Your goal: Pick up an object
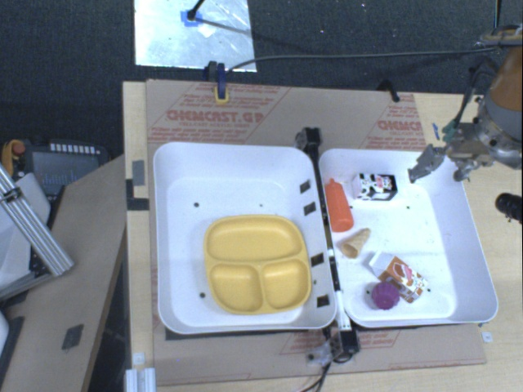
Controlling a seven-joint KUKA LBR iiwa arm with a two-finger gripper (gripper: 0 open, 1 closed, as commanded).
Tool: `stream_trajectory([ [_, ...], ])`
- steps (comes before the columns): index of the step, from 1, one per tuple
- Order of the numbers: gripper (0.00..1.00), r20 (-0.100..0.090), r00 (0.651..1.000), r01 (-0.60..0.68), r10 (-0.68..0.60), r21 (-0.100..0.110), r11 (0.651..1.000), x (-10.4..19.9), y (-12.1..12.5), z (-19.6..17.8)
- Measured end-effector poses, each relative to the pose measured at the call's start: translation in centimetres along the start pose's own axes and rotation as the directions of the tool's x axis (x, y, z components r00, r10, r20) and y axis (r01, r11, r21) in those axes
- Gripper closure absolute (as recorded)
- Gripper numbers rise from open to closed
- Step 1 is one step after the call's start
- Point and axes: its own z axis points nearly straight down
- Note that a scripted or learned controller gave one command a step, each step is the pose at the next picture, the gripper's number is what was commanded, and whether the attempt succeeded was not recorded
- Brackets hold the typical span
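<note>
Over the right bin: we see the gripper (pixel 445 163) hanging above the far right corner, its two fingers spread apart with nothing between them.
Arm: it comes in from the right edge, grey, wrist just above the bin's (pixel 474 243) right rim.
Right bin contents: we count an orange bottle-shaped toy (pixel 338 204) by the left wall, a black-and-white carton (pixel 375 187) just beside it, a tan cone (pixel 355 242) nearer the middle, a small printed box (pixel 398 277), and a purple ball (pixel 385 296) touching that box at the near side.
Distance to objects: we find the carton the closest piece to the fingers, yet clearly apart from them.
Left bin: the bin (pixel 176 219) holds a yellow three-section tray (pixel 257 263) lying flat.
Bench: cardboard (pixel 270 113) lies under both bins.
</note>
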Motion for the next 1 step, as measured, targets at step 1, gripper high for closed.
stream_trajectory([
  [1, 0.0, 0.002, 1.0, 0.002, -0.002, -0.011, 1.0, 0.04, 0.2, -0.63],
])
